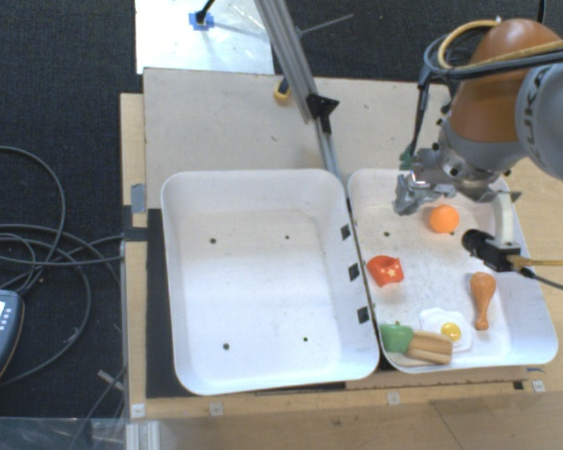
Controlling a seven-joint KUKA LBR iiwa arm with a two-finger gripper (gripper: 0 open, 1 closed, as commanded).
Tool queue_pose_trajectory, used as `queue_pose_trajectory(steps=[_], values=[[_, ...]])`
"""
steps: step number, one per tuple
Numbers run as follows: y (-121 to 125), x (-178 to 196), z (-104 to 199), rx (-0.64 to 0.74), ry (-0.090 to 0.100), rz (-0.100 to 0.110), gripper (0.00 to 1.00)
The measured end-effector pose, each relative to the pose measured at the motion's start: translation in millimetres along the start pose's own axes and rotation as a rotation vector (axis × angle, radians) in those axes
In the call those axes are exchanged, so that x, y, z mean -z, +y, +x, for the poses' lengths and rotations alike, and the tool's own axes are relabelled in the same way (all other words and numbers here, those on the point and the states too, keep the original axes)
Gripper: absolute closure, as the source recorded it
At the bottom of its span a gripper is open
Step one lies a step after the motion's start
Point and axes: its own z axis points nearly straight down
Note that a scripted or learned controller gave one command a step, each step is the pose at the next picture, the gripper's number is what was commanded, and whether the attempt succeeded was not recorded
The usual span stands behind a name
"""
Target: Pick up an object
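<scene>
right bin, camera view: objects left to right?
Red toy pepper piece → green toy vegetable → tan toy bread roll → round orange toy fruit → brown toy drumstick. The toy fried egg overlaps the roll and fruit in x, so I left it out.

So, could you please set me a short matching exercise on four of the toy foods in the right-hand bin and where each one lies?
Things:
1. orange ball
2. red pepper
3. drumstick
4. fried egg

Places:
A. near the divider between the bins
B. near the bin's front edge, beside the hot dog
C. just below the pincer
D. toward the bin's right side, lying roughly upright in the view

Pairs: 1-C, 2-A, 3-D, 4-B
</scene>
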Motion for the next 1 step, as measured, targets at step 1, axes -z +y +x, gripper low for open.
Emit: queue_pose_trajectory(steps=[1], values=[[4.6,10.5,49.8,0.000,-0.001,-0.003,1.00]])
